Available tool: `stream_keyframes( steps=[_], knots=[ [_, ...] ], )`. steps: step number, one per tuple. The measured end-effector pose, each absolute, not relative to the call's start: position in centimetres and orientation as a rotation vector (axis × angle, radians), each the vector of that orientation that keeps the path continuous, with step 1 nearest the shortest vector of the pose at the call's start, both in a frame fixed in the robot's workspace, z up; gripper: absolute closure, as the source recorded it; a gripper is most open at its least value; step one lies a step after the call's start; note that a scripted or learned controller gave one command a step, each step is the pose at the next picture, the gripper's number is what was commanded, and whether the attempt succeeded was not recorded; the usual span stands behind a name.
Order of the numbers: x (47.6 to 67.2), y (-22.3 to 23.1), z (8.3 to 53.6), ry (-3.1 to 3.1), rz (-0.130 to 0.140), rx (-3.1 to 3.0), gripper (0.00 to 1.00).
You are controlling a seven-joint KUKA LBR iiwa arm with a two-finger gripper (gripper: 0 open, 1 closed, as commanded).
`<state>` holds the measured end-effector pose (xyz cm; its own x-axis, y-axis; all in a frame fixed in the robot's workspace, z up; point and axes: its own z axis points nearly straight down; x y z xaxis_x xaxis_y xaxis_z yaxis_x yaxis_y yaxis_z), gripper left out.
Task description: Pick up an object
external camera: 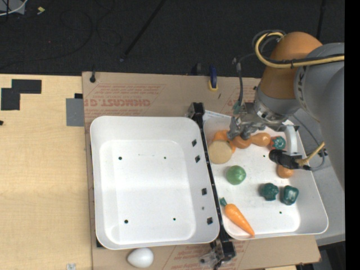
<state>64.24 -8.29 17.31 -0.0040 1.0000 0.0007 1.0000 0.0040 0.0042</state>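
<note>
Camera view shows the gripper [243, 129] low in the right bin [306, 218], among orange pieces [250, 140] just beyond the beige ball [220, 152]; whether it is spread or pinching anything I cannot tell. A good grasp likely needs one piece centred, clear of the ball and the bin's near wall, before lifting straight up

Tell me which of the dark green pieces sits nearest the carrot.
The left one; its twin lies further right from the carrot.
</note>
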Motion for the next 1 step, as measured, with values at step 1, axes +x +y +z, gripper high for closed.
stream_keyframes(
  steps=[1],
  knots=[
    [62.16,-10.26,17.22,2.222,-0.006,2.226,1.00]
  ],
)
